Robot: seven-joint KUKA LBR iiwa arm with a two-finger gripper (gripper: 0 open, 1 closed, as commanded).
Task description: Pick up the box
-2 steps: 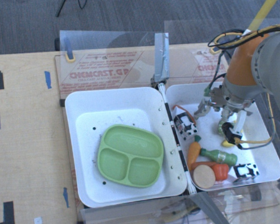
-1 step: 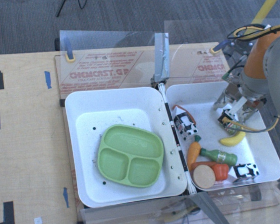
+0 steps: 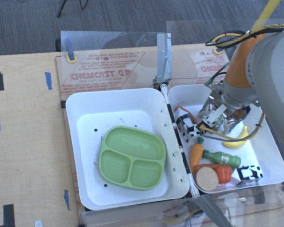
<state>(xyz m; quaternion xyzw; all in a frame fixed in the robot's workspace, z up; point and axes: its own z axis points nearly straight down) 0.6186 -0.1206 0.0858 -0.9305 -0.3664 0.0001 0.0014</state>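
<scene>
Camera view:
- The arm (image 3: 263,62) is reaching in from the right, and its orange band is sitting over the far part of the right bin (image 3: 279,169).
- The gripper (image 3: 215,120) is hanging over the middle of the right bin, pointing down and toward the left. Whether it is apart or together cannot be told; cables and mounts are covering it.
- The box (image 3: 185,126), patterned black and white, is lying in the right bin against its left wall, just beside the gripper on the left.
- The box's long axis is appearing to run at a slant, from the far left toward the near right. Which end is its top cannot be told.
- No part of the box is showing inside the gripper.
- A carrot (image 3: 196,155) is lying just in front of the box, with a green bottle (image 3: 223,157) to its right.
- A banana (image 3: 237,140) is lying near the gripper on the right.
- A second black-and-white item (image 3: 248,173) is resting in the near right corner.
- The left bin (image 3: 80,140) is holding a green divided plate (image 3: 132,158).
</scene>
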